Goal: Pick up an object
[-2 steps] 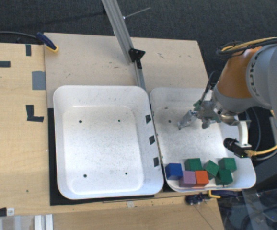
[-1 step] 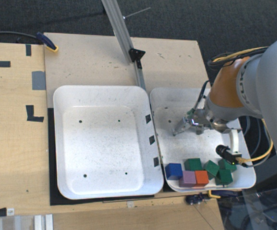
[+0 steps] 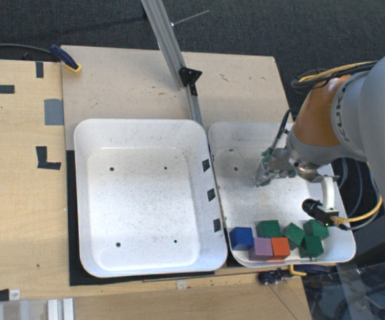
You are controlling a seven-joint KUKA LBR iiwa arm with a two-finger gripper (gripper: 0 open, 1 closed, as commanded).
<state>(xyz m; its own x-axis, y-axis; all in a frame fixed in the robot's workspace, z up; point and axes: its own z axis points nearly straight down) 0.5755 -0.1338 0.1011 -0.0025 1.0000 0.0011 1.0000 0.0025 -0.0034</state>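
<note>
Right bin (image 3: 246, 139), near edge: blue block (image 3: 242, 237), purple block (image 3: 263, 247), orange block (image 3: 280, 247), several green blocks (image 3: 268, 229) bunched together, none touched by me; mid-bin: my gripper (image 3: 266, 177) low over bare floor, well apart from the blocks, grasp state cannot be told; left bin (image 3: 86, 139) beside it; far: metal pole (image 3: 166, 35)

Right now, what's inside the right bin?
Right bin: blue block, purple block, orange block and green blocks at its near end. Gripper and arm cover part of the floor.
</note>
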